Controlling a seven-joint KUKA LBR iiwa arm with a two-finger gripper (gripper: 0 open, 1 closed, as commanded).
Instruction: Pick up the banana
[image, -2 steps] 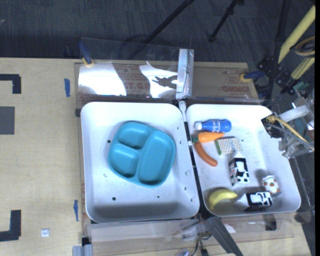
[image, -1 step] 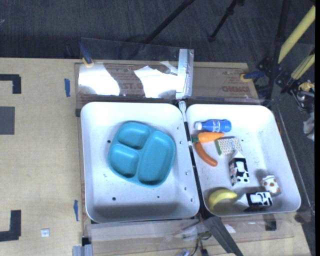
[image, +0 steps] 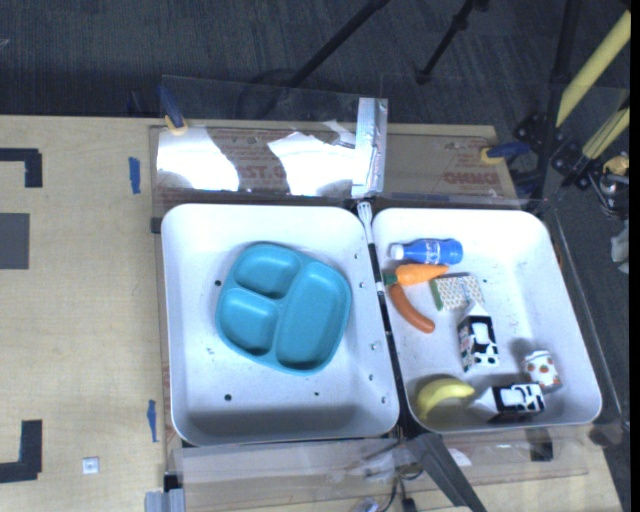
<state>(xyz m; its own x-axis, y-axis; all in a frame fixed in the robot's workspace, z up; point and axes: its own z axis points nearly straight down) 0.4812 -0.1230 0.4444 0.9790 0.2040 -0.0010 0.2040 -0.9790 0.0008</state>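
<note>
Camera view from above the bench: two shallow white bins sit side by side on a pale wooden surface. Lying at the near edge of the right bin (image: 570, 300), just beside the divider between the bins, is the banana (image: 444, 397), yellow and curled on its side.

To its right, close along the same near edge, rests a small black-and-white carton (image: 519, 398), with a small white and orange rounded object (image: 540, 368) just beyond it toward the far right. A second black-and-white carton (image: 479, 342) stands farther back, near the middle of the bin. At the far left of this bin a blue and white bottle (image: 428, 251) lies on its side; just nearer than it lie an orange carrot (image: 424, 275) and a second orange carrot-like piece (image: 411, 308), slanting along the divider, with a small patterned packet (image: 457, 292) beside them.

Resting in the left bin (image: 190, 330) is a blue sectioned tray (image: 284, 306), set roughly at its centre. Whether the gripper's fingers are apart or together cannot be told.
</note>
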